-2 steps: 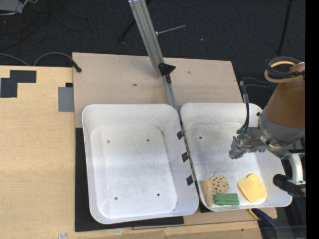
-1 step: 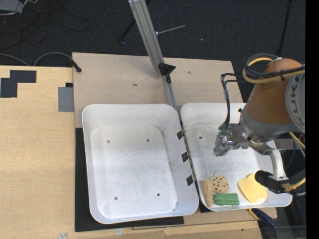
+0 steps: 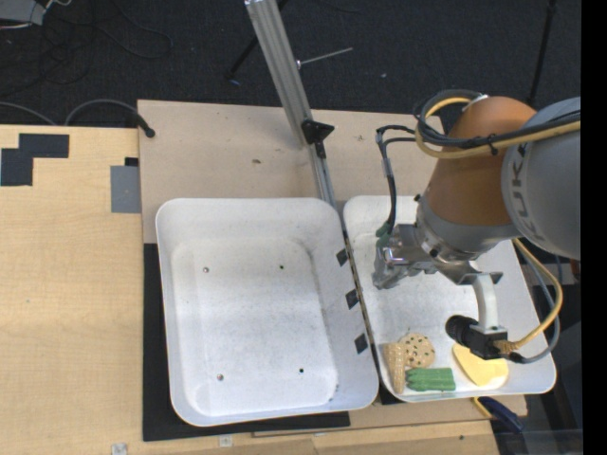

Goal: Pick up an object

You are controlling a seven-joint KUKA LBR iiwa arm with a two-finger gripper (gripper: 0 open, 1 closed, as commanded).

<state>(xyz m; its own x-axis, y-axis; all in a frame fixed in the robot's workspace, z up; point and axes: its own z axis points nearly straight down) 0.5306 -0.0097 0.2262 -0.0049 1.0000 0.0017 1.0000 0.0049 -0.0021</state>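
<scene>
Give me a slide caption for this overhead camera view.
KUKA arm's gripper over right bin holding cookie, green block, yellow piece.

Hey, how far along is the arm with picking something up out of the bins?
Done so far: the arm has reached into the right bin, and the gripper sits low near that bin's left wall. In hand: nothing that I can see between its fingers. Left: the grab itself. The cookie, green piece and yellow piece lie at the bin's near end, apart from the gripper, so it must move there, grip one and lift.
</scene>
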